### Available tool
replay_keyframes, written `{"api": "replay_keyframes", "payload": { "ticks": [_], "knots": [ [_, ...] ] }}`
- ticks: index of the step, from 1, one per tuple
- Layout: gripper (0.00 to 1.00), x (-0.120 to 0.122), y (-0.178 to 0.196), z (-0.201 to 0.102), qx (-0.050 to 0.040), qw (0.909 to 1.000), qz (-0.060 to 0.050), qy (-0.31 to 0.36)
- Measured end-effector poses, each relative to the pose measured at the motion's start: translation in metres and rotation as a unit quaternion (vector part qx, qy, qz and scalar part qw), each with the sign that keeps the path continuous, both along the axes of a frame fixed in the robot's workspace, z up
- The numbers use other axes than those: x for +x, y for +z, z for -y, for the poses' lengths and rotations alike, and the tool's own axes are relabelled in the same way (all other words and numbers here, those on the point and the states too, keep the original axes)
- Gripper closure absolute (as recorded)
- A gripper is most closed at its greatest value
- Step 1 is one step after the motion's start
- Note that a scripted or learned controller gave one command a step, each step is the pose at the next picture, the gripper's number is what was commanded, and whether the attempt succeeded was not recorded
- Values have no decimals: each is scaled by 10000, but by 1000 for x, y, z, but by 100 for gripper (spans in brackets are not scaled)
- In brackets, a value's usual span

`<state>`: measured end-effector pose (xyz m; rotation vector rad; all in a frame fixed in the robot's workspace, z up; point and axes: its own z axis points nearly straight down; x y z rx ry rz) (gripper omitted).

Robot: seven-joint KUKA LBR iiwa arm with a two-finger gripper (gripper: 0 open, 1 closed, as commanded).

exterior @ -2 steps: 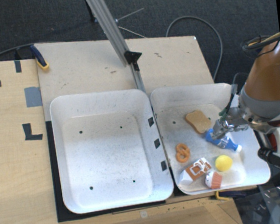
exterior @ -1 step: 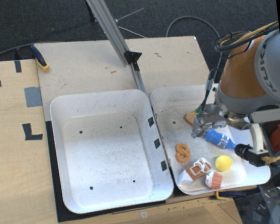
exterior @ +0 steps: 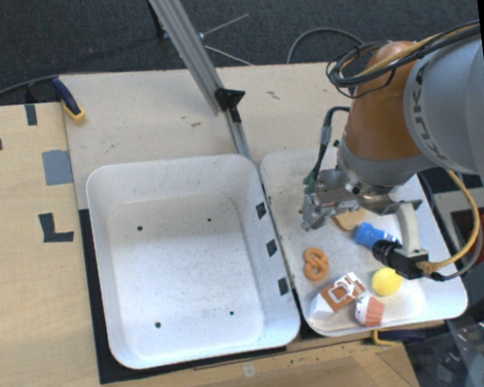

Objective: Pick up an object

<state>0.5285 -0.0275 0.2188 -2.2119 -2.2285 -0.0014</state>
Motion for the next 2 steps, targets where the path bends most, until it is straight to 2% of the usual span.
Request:
{"api": "replay_keyframes", "payload": {
  "ticks": [2],
  "knots": [
    [100,39,17,-99,-3,10000,0,-4]
  ]
}}
